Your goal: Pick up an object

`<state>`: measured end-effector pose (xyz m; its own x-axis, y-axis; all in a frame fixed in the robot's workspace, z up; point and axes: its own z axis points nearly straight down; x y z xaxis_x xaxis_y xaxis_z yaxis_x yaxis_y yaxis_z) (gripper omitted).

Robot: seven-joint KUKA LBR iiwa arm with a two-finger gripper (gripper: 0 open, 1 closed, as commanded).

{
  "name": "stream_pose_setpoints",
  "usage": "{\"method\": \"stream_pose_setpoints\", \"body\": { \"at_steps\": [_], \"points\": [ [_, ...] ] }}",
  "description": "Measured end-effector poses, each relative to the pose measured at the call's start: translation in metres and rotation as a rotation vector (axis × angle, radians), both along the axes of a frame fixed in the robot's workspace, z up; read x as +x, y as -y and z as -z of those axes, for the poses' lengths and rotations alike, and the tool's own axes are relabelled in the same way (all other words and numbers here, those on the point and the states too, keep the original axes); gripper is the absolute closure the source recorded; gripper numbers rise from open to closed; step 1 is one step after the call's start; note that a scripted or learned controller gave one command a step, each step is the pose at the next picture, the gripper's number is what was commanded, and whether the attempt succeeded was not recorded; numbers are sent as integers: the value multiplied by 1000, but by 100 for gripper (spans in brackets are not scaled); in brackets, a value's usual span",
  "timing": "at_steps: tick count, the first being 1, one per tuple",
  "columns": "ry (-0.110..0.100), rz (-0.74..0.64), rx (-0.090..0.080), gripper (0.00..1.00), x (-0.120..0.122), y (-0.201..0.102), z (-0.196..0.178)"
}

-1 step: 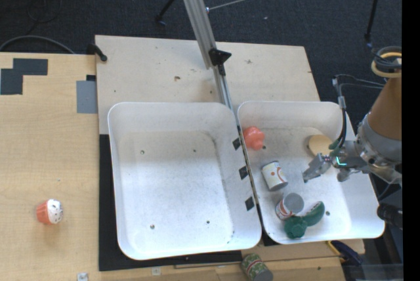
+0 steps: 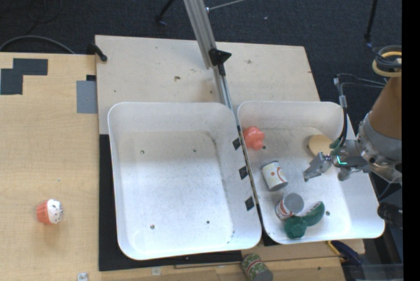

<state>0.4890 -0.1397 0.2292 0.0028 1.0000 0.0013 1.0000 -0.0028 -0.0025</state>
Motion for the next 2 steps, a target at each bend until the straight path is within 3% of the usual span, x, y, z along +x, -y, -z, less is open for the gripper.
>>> {"method": "stream_pose_setpoints", "body": {
  "at_steps": [2],
  "points": [
    [-3,-2,1,0,-3,1,115]
  ]
}}
